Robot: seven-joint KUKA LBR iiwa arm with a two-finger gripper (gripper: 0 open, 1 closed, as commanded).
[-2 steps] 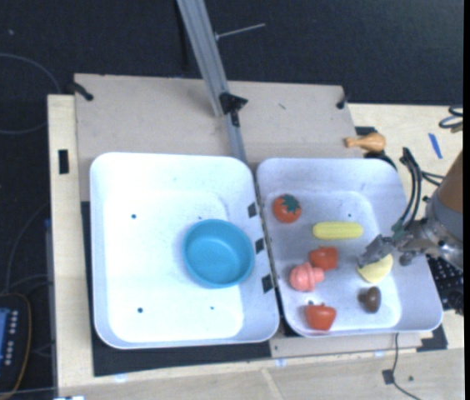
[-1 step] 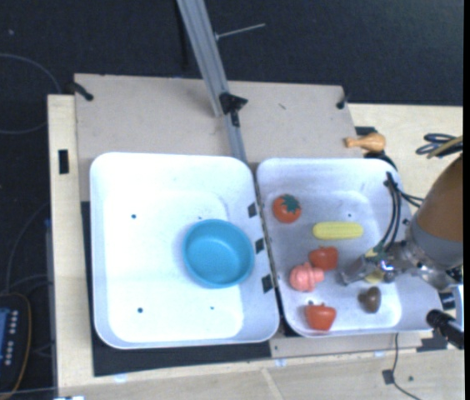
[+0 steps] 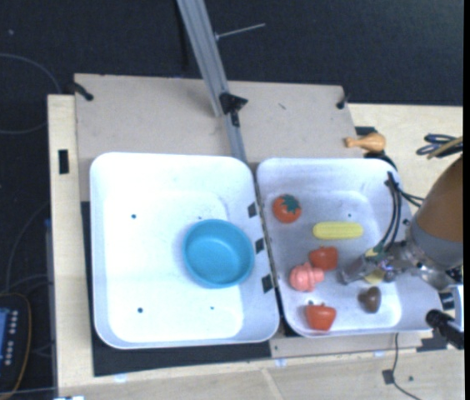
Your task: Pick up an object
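The right bin (image 3: 360, 176) holds several small toys. A red tomato with a green top (image 3: 286, 208) lies at its back left, and a yellow piece (image 3: 337, 231) lies mid-bin. A small red piece (image 3: 323, 257) sits beside a pink one (image 3: 304, 277). Another red piece (image 3: 320, 316) is at the front, and a dark brown piece (image 3: 370, 298) lies at the front right. My gripper (image 3: 358, 271) hangs low over the right half of this bin, just above the brown piece and right of the small red one. Nothing is visibly held in it.
A blue bowl (image 3: 217, 252) stands in the left bin (image 3: 135, 190). A slanted metal rail (image 3: 210, 65) crosses the back above the bins' divide. A tan toy (image 3: 365, 142) lies on the bench behind the right bin. Dark cables (image 3: 395, 215) trail along the arm.
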